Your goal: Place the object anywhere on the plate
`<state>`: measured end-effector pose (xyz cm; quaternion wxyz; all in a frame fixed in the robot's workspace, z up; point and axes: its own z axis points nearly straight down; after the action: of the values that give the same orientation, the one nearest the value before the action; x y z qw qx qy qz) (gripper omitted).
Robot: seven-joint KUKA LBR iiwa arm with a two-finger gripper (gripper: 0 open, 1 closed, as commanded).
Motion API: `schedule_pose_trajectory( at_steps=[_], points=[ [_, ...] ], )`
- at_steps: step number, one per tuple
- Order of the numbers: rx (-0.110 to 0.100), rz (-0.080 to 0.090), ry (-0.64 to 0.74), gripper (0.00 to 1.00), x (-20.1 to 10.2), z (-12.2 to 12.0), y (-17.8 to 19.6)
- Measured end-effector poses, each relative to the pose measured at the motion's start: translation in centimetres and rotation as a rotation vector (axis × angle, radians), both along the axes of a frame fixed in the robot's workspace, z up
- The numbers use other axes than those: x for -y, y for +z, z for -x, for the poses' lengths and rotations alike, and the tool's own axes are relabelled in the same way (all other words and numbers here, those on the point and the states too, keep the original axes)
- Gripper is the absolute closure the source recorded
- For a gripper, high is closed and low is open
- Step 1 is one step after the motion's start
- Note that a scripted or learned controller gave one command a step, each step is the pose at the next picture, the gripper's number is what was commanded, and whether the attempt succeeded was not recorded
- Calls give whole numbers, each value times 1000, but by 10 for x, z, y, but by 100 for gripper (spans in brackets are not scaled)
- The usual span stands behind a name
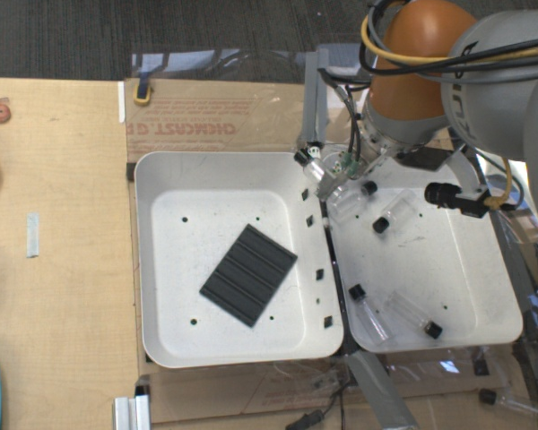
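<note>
A black ridged rectangular plate [248, 275] lies at a slant in the middle of the left bin [161, 330]. Several clear tubes with black caps lie in the right bin [484, 330]: one [393, 213] near the bin's back, one [369, 315] at the front left and one [414, 315] at the front middle. My gripper [337, 183] hangs low over the back-left corner of the right bin, close to the wall between the bins. Something clear [345, 202] shows just below it; I cannot tell whether it is held.
The grey arm with its orange band [421, 56] covers the right bin's back right. Cables and a black fitting [453, 195] hang beside the wrist. Cardboard [215, 119] lies behind the bins, and a wooden bench top [54, 240] stretches to the left.
</note>
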<state>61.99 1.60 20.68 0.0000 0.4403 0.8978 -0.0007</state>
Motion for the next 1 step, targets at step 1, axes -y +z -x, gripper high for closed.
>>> schedule_pose_trajectory(
  at_steps=[1],
  points=[
    [-2,-1,285,100,-43,73,-16]
  ],
)
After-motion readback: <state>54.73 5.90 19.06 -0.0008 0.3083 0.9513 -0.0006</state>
